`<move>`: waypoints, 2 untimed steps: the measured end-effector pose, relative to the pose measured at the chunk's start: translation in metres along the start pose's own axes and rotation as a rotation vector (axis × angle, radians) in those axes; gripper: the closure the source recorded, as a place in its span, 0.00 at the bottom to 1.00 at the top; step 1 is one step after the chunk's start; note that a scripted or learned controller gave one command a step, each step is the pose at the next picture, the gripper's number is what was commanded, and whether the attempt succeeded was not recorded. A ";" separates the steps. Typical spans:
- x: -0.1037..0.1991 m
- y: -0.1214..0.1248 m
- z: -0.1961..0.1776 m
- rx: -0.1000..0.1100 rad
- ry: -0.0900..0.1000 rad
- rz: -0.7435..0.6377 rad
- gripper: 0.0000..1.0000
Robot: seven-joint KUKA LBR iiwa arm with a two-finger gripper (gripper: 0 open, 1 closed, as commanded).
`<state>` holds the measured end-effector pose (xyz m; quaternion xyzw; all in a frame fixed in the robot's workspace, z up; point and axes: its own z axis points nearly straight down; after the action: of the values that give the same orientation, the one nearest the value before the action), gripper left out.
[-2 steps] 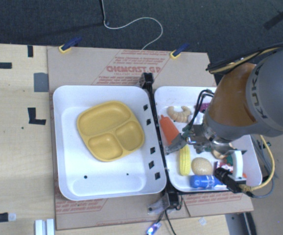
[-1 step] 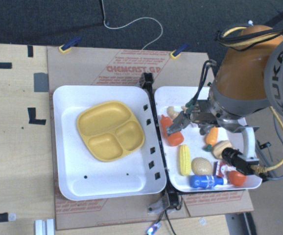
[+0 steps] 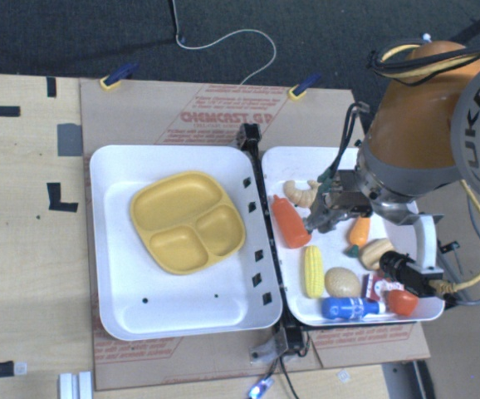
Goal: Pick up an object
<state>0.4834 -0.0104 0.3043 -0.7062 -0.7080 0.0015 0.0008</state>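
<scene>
1. Although the gripper [image 3: 321,217] hung low in the right bin [image 3: 306,158], its dark jaws blurred into each other, so I could not tell how far apart they stood or whether anything sat between them.
2. The nearest candidate was the orange-red carrot-shaped toy [image 3: 289,222], lying just to the view's left of the jaws and close to the divider between the bins. A closing there could have pushed it against that wall or let its tapered body squirt out.
3. A pale peanut-shaped piece [image 3: 299,192] lay just above the jaws in the view, near enough to be caught or knocked along with the carrot.
4. Farther out, a small orange piece [image 3: 359,230], a yellow corn cob [image 3: 312,271], a tan potato-like lump [image 3: 343,283], a blue bottle [image 3: 347,308] and a red piece [image 3: 403,302] crowded the near end of the bin; the arm's cabling passed over them and might have snagged.
5. The yellow divided plate [image 3: 188,221] sat alone in the left bin [image 3: 115,248], well apart from any risk.
</scene>
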 end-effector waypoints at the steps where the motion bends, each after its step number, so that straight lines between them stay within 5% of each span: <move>1: 0.062 0.000 -0.002 -0.001 0.001 -0.003 1.00; 2: 0.107 0.000 -0.044 -0.005 0.003 -0.005 1.00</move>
<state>0.4836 0.0967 0.3483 -0.7045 -0.7097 -0.0013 0.0001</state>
